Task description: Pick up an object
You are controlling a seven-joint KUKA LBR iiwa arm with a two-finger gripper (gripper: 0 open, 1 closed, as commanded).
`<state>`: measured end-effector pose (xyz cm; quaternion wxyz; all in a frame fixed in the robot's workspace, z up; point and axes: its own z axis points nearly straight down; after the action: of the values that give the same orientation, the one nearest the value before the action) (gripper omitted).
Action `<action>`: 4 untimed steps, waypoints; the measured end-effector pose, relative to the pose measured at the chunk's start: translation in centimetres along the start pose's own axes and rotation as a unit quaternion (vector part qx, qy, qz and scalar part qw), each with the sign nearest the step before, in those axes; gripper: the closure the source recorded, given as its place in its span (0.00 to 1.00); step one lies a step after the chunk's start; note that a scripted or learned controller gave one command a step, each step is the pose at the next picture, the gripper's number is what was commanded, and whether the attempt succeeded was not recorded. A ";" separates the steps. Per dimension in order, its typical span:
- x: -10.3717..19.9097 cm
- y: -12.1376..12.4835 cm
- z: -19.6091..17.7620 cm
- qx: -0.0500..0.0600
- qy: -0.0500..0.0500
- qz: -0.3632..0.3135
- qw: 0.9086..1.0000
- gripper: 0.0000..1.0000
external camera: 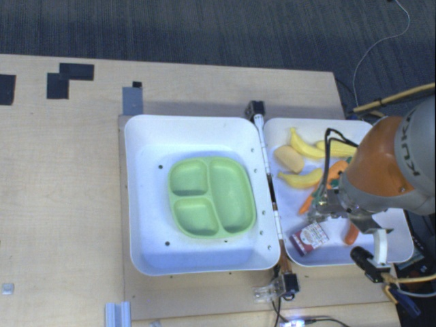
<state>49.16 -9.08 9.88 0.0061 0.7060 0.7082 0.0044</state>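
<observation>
The gripper [320, 213] hangs low in the right bin [402, 247], lower right, positioned above a packet [310, 238] for grasping; finger state cannot be determined.

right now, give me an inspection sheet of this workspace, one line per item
surface: light wooden bench bearing two white bins, left bin and right bin, side by side.
job's things: in the right bin, two bananas, a tan oval piece, orange carrot-like pieces and a small red and white packet.
clutter: green divided tray in the left bin; black marks on the bench at far left.
grippers: arm over the right bin; gripper low among the items, fingers too hidden to judge.
cables: thin cable over the floor; wires at the bench's near edge.
surroundings: dark carpet.
</observation>
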 end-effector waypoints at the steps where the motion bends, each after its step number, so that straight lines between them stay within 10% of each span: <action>1: 8.7 9.2 -8.6 0.005 0.002 -0.001 1.000 1.00; 2: -2.8 8.1 0.3 0.008 0.001 0.000 1.000 1.00; 3: -2.7 8.2 0.3 0.007 0.001 -0.001 1.000 0.00; 4: -2.6 8.3 -0.8 0.005 0.001 -0.003 1.000 1.00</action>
<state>57.44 -11.69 10.84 0.0017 0.7038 0.7104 0.0014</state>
